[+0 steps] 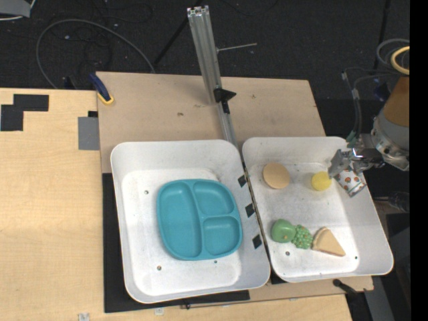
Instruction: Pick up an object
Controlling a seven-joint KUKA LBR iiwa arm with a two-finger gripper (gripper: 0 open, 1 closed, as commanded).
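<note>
No text, label, brand, number or sign can be read on anything here.

Two bins side by side on the bench. Left bin (pixel 127 179): a divided tray (pixel 198 218) near its centre. Right bin (pixel 368 239): a round disc (pixel 276 176) toward the rear, a small ball (pixel 322 181) to its right; a leafy item (pixel 291 233) in front, a wedge (pixel 328 243) just right of it. The gripper (pixel 348 169) is at the right rim, possibly touching the ball.

I see a tan disc (pixel 275 176), yellow ball (pixel 322 181), green toy (pixel 291 233) and wedge (pixel 328 243) in the right bin (pixel 374 246).
</note>
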